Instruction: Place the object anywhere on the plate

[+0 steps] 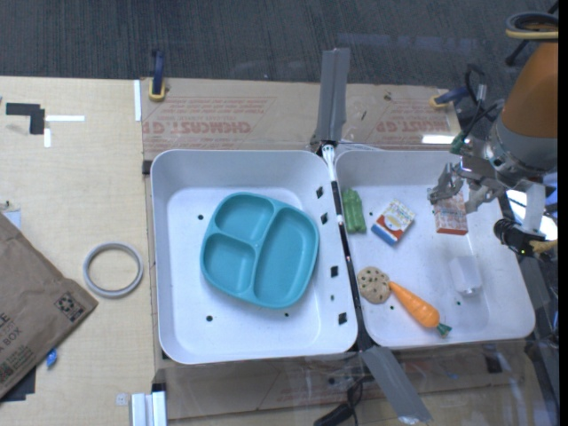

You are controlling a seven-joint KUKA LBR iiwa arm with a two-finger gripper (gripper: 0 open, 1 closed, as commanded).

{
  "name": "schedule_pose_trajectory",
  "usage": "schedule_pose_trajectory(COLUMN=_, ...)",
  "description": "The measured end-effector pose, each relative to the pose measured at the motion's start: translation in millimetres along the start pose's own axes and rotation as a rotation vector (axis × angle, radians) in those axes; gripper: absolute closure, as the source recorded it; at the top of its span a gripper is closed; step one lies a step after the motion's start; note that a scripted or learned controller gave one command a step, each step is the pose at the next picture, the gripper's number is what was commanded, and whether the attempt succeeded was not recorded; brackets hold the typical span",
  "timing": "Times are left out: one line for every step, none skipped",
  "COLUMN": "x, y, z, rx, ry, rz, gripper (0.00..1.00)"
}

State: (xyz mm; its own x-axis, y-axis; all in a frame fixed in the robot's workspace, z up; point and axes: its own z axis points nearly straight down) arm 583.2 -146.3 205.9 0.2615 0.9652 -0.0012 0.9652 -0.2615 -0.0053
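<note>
Plate: a teal three-compartment plate (260, 249) lies in the middle of the left bin (177, 238), with nothing on it.

Gripper: the gripper (454, 192) hangs over the right bin (497, 318) near its 1 o'clock corner, below the arm (532, 87) with its orange band.

Claw state: the fingers look clenched on a small red-and-white packet (452, 216) that hangs just under them; the picture is soft there, so the grasp is likely but not certain.

Task's thing: that packet, as I judge it, held over the right bin's upper right part, well apart from the plate.

Other things in the right bin: a green item (354, 211) at 10 o'clock against the dividing wall, a small blue-and-white box (393, 221) at about 11 o'clock, a cookie (374, 284) at 8 o'clock, a toy carrot (417, 305) at 7 o'clock just beside it, and a clear item (465, 274) towards 4 o'clock.

Progress: the pick seems made; the carry across to the left bin and the release on the plate are left.

Bench: a ring of tape (114, 267) lies at 9 o'clock, outside the bins.
</note>
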Motion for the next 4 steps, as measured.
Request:
schedule_pose_trajectory(x=58.2, y=4.7, z=19.0, rx=0.003, ry=-0.001, rz=-0.124, gripper=1.00)
schedule_pose_trajectory(x=130.0, y=20.5, z=18.3, rx=0.000, ry=-0.001, rz=-0.111, gripper=1.00)
schedule_pose_trajectory(x=170.8, y=-33.3, z=18.1, rx=0.002, ry=-0.002, rz=-0.297, gripper=1.00)
schedule_pose_trajectory(x=214.9, y=-71.9, z=18.7, rx=0.003, ry=-0.003, rz=-0.464, gripper=1.00)
